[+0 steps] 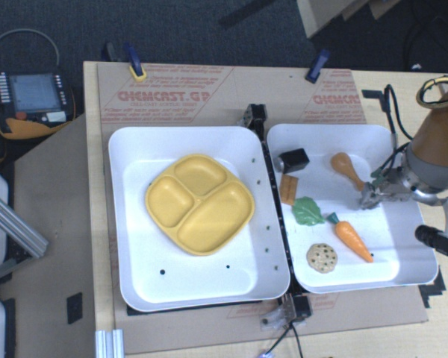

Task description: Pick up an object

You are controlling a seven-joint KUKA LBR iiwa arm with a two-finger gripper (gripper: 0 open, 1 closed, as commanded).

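The hand [370, 198] reaches in from the right and sits low inside the right-hand shallow white bin [381, 276], near its right wall; from this slanted overhead view I cannot tell how far it is open, and nothing is visibly in its grasp. Just to its left lies a tan wooden-looking drumstick-shaped toy [347, 168], its narrow end pointing toward the hand. Below that lies an orange toy carrot with a green top [352, 240], beside a green leafy toy piece [308, 211]. A round speckled cookie [322, 257] sits near the bin's front edge. A small black block [293, 159] and a brown rectangular piece [288, 189] lie by the left wall. The left-hand white bin [134, 267] holds a yellow three-compartment plastic plate [200, 203].
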